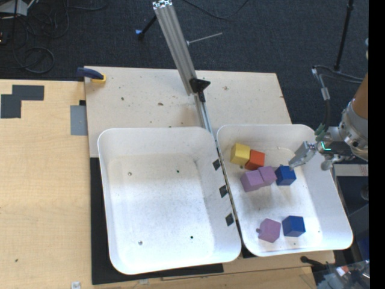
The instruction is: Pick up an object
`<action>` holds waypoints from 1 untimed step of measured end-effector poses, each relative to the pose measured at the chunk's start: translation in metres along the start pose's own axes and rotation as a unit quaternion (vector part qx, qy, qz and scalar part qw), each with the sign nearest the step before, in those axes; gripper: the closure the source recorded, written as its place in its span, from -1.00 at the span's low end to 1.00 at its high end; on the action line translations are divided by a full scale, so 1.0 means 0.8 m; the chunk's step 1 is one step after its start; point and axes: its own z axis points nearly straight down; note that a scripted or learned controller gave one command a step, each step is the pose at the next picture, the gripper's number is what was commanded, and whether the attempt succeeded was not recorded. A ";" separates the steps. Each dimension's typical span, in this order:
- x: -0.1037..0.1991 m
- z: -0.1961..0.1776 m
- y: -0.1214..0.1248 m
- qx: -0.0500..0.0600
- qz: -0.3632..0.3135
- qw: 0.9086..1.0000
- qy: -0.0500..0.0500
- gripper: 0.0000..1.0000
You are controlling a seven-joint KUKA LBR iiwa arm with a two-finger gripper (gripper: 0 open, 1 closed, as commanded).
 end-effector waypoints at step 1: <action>-0.001 -0.003 0.000 -0.002 0.001 1.000 0.000 -1.00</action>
